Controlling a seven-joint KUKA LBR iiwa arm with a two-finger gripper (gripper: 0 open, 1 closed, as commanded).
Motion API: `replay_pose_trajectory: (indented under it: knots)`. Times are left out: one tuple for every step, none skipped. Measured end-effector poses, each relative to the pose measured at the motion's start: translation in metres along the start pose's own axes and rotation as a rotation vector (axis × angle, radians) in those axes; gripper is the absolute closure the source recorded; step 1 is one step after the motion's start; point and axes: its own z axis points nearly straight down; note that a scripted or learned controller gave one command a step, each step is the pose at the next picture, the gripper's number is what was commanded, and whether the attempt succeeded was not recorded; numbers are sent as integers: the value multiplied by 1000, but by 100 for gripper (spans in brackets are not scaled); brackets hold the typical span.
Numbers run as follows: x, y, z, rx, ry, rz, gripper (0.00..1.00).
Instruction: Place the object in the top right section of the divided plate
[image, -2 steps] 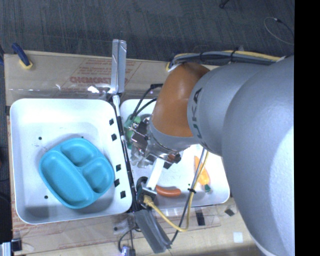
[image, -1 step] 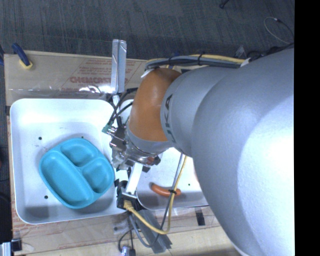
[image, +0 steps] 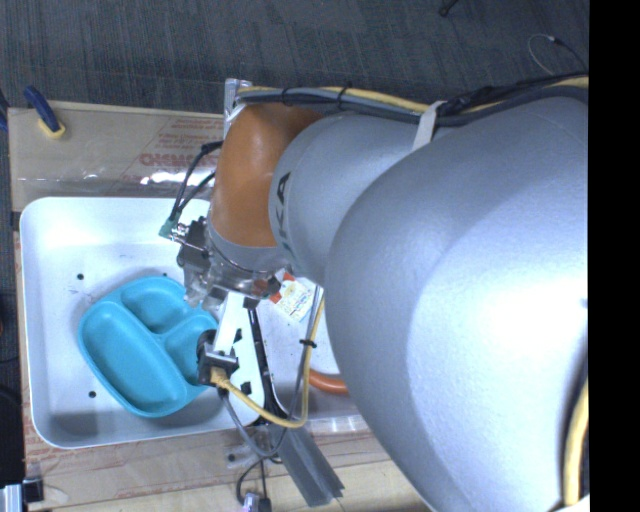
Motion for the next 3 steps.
replay_pose_trajectory:
  knots:
    - [3,-33,-29,1,0,-184,100]
    - [-40,-27,-189,-4,2,-92,100]
    - [-45,0,-30,1,-1,-97,100]
